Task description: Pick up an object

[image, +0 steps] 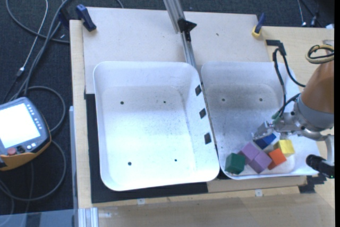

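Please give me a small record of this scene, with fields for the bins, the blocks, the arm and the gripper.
left bin: white, shallow
right bin: white, holds the blocks
blocks: green, purple, orange, yellow, blue
block position: bunched in the near right corner of the right bin
arm: reaches in from the right
gripper: low over the blue block
jaws: state cannot be told
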{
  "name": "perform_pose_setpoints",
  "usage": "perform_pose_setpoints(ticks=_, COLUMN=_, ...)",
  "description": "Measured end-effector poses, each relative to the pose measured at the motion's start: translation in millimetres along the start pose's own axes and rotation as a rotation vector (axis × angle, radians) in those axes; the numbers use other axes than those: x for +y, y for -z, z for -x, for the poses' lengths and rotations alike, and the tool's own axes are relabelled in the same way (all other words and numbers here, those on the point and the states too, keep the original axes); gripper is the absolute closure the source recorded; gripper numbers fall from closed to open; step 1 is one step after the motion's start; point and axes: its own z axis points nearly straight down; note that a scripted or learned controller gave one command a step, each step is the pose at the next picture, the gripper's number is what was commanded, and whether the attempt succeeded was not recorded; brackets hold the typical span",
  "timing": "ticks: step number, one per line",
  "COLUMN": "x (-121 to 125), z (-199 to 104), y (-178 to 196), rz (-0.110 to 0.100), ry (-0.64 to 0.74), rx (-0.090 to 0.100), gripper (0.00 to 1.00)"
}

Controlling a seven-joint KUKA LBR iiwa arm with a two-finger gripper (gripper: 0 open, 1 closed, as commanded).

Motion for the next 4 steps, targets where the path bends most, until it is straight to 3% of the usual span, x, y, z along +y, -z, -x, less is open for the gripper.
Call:
perform_pose_setpoints(ticks=1, x=6, z=-2, y=15, rz=0.016, ry=0.006, rx=-0.003, gripper=1.0)
perform_pose_setpoints(ticks=2, x=71, z=-70, y=13, rz=0.017, ry=0.015, rx=0.0, gripper=1.0)
perform_pose_setpoints(ticks=3, x=52, z=-147, y=101, rz=0.021, ry=0.015, rx=0.0, gripper=1.0)
perform_pose_setpoints(ticks=4, x=71, z=-173, y=96, rz=0.015, ry=0.01, rx=-0.003, gripper=1.0)
